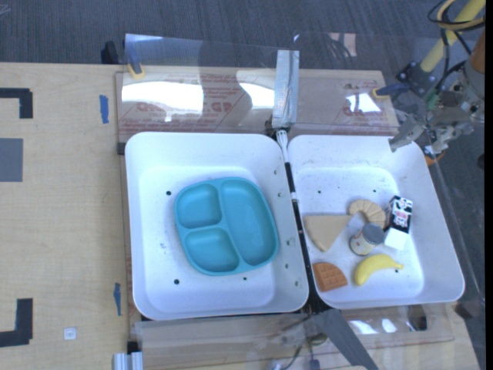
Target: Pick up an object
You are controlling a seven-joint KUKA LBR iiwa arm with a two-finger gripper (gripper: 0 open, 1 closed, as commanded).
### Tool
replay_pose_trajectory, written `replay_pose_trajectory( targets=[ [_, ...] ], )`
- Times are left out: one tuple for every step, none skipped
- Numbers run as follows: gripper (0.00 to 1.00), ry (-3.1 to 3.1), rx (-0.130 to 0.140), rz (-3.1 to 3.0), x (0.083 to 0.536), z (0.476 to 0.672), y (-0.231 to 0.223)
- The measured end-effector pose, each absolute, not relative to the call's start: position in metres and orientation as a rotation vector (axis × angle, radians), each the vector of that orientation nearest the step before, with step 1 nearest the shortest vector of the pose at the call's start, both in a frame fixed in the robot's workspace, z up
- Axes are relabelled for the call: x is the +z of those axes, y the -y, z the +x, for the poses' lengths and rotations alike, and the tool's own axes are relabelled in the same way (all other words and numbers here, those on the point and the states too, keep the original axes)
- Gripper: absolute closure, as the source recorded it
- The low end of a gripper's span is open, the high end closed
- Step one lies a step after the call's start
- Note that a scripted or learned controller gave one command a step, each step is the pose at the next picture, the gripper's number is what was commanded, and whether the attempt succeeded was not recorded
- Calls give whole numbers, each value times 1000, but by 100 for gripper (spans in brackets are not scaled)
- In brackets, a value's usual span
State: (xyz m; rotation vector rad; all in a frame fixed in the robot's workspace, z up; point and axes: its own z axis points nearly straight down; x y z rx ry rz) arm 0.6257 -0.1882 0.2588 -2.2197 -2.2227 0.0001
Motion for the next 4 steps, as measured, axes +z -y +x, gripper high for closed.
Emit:
replay_pose_trajectory(
  targets=[
    [0, 1803, -5, -2576, 97, 608, 184],
    [0, 2185, -5, -2259, 87, 588, 129],
    [100, 2186, -8, -2263, 98, 590, 129],
    [0, 2185, -7, -2262, 97, 589, 129]
  ],
)
